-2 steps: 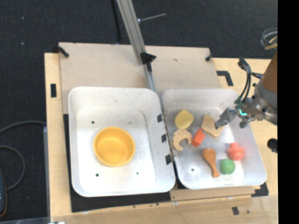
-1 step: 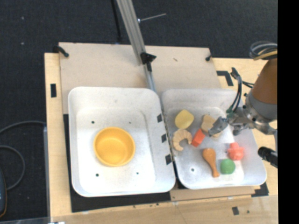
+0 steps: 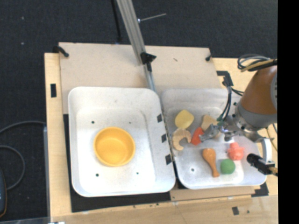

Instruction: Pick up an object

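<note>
Left bin (image 3: 79, 101): yellow bowl (image 3: 114, 146) sitting left of centre, plenty of bare white floor around it, nothing crowding rims.

Right bin (image 3: 196, 178): busy. Yellow piece (image 3: 184, 119) near top, tan curved piece (image 3: 181, 138) hard against dividing edge, red piece (image 3: 197, 135) just beside it. Orange drumstick-like toy (image 3: 210, 161), green ball (image 3: 227, 166), pink-red lump (image 3: 236, 151) toward front right.

End effector (image 3: 211, 131) low over middle of right bin; tips blurred against clutter, spread or pinched cannot tell. Arm (image 3: 259, 97) cut off at right.
</note>
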Action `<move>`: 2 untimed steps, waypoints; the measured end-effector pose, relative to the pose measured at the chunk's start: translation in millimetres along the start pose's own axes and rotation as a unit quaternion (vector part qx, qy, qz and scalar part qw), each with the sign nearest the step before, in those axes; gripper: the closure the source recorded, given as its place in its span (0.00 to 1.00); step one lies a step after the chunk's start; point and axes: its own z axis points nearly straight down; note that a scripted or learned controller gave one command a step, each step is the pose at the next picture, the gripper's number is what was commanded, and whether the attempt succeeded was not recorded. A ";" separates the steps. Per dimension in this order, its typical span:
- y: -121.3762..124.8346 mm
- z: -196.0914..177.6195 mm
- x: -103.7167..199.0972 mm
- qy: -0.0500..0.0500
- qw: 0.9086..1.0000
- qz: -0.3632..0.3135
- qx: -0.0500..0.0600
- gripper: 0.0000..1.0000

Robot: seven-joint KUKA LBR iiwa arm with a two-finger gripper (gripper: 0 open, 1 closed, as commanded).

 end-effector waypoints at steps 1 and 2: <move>0.3 36.3 -1.3 -0.001 1.000 0.001 0.000 0.00; 1.3 25.4 -1.7 0.000 1.000 0.003 -0.002 1.00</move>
